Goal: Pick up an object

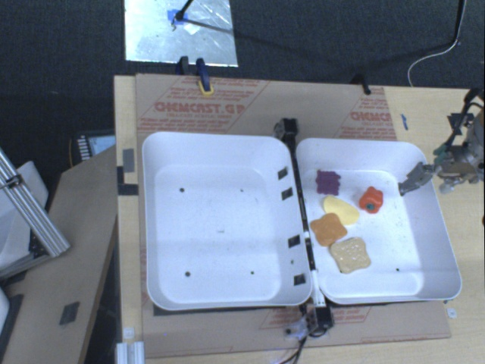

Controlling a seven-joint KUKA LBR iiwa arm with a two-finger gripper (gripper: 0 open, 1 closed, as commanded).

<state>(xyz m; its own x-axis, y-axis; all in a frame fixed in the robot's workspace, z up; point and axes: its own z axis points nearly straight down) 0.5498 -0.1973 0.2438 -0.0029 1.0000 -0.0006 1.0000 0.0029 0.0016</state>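
Two bins: white, shallow, side by side on the worktop [424, 108].
End effector [415, 179]: at the right bin's far right rim, over its edge; how far open it is cannot be told; nothing seen between its fingers.
Right bin [432, 279]: five small objects clustered in its left half.
Orange-red object [371, 200]: nearest the end effector, apart from it.
Purple piece [327, 181]: toward the far wall.
Yellow piece [342, 210]: below the purple, touching the orange piece [327, 229].
Tan piece [350, 255]: nearest the front.
Left bin [163, 203]: bare white floor.
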